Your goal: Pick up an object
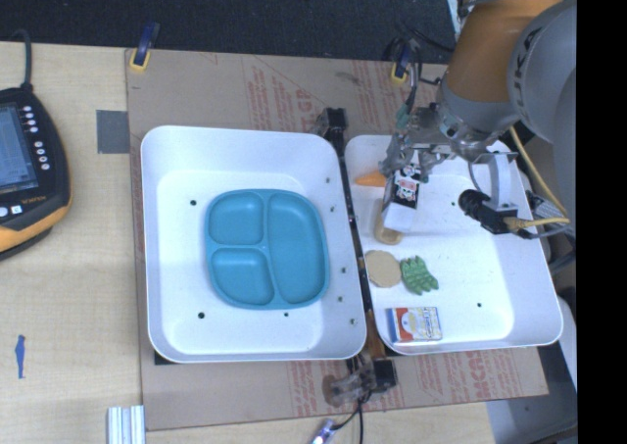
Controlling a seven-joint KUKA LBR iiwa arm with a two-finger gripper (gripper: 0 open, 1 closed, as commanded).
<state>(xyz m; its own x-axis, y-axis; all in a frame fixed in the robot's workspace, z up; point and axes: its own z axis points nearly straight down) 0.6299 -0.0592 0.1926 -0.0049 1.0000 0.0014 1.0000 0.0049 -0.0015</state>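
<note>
Nearest the cam, bottom edge of bench: a small metal clamp (355, 383) sits by the seam between the two bins, on the brown cardboard sheet (245, 89) under them.

R bin (534, 320), front to back: a small flat box (414, 323) w/ blue, white and red print lies flat near the front wall. Behind it a round tan disc (383, 269), and just beside that on its right a green leafy toy (418, 275), the two touching or nearly so. Farther back a tan oblong piece (389, 228) lies near the bin's left wall. An orange item (369, 179) lies farther back still, by the left wall, partly hidden.

L bin (167, 236): holds one blue divided plate (265, 248), three compartments, roughly centred, nothing in them.

Gripper (406, 187) hangs over the back-left part of R bin, over the tan oblong piece and close to the orange item. A black-and-white tag-like bit sits at its tip. Can't tell whether it's spread or closed, or whether anything is caught in it; too cluttered w/ cables.

Arm's grey body and orange band (495, 35) fill the back right. Far left on the bench, a black and orange pendant (29, 172). Back edge of the cardboard: a blue and yellow clip (144, 47).
</note>
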